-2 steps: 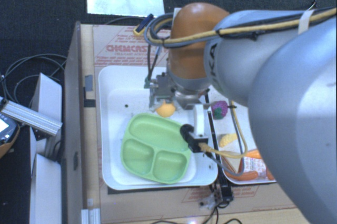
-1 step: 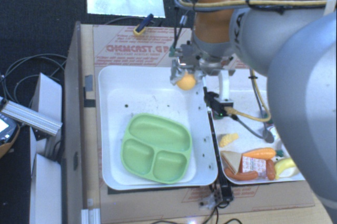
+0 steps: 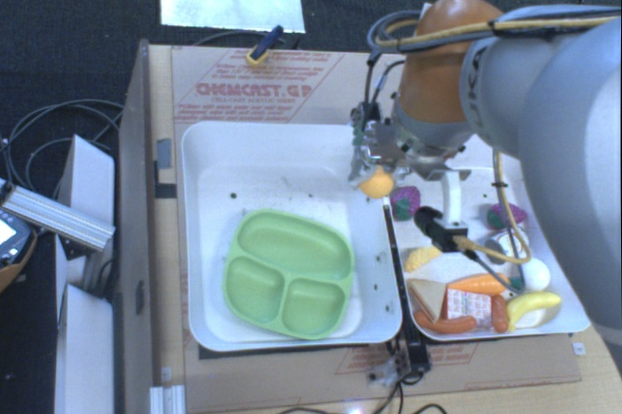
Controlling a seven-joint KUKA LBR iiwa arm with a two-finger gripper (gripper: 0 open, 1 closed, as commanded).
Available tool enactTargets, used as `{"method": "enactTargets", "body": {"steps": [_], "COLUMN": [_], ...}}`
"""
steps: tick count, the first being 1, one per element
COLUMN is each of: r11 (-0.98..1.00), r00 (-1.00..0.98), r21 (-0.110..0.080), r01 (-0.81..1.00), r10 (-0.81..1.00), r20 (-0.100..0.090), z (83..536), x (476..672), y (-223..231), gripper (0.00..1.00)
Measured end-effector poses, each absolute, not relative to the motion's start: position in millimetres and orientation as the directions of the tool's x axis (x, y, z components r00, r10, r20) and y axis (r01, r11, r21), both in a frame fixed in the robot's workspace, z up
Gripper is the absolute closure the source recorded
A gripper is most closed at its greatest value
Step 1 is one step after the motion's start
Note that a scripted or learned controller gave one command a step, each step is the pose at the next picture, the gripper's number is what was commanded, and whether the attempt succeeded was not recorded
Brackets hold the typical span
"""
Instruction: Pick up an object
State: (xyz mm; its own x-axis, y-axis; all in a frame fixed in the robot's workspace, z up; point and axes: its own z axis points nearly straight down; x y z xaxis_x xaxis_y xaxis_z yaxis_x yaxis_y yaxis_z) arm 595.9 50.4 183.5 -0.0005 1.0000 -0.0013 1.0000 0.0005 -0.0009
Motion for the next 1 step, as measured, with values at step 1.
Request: {"method": "enactTargets", "body": {"steps": [1], "r11": [0.004], "r00": [-0.004], "r21": [0.002], "r01": [1.000], "r10": [1.000], "r20": [0.002], "z": [227.0], "x": [599.9], "y": [106.9], "gripper": [1.00]}}
